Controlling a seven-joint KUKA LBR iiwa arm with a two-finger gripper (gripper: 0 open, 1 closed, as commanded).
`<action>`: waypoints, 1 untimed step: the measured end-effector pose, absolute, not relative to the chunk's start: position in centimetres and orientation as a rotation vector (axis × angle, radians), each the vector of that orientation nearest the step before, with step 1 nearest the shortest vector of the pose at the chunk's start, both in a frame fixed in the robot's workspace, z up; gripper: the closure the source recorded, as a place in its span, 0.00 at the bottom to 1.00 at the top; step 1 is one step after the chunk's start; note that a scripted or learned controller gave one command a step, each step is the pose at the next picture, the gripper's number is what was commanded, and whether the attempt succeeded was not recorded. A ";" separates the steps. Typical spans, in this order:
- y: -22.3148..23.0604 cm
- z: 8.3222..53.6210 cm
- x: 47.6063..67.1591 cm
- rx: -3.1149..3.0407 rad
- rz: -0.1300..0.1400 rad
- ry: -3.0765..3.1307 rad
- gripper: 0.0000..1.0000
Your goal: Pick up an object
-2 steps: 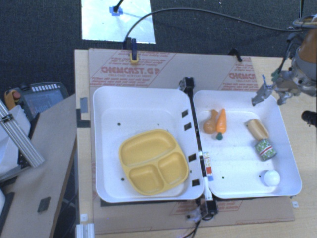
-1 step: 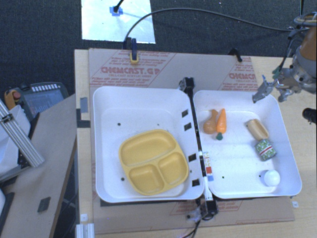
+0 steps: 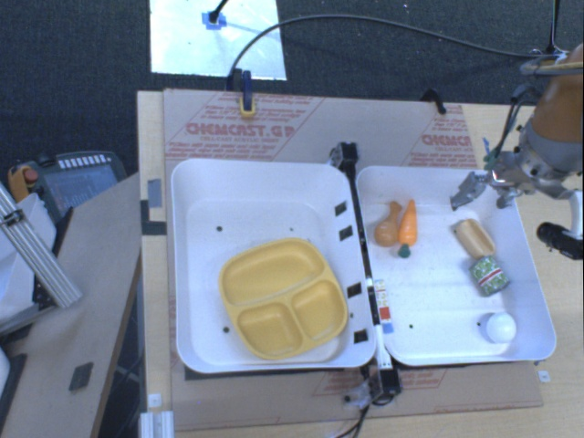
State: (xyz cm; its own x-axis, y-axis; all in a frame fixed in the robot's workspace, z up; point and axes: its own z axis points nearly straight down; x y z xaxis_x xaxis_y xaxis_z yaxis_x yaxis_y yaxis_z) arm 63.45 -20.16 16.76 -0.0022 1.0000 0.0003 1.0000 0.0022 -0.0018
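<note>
Fingers spread, empty; right bin holds carrot; left, yellow tray.

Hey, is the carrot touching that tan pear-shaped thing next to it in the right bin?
Touching. In the camera view the carrot lies against the tan pear-shaped thing, with no white bin floor showing between them.

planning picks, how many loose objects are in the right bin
5, all in the right bin: a tan pear-like piece touching a carrot, a tan roll, a green can and a white ball near the front. Nothing looks hidden.
</note>
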 end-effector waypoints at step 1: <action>-20.6 12.5 63.1 -2.219 0.001 -2.223 0.00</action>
State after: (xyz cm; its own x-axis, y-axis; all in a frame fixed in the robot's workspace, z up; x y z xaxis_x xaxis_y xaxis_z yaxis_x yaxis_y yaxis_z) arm 63.14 -20.55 12.48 -0.0014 1.0000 -0.0001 1.0000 0.0014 -0.0011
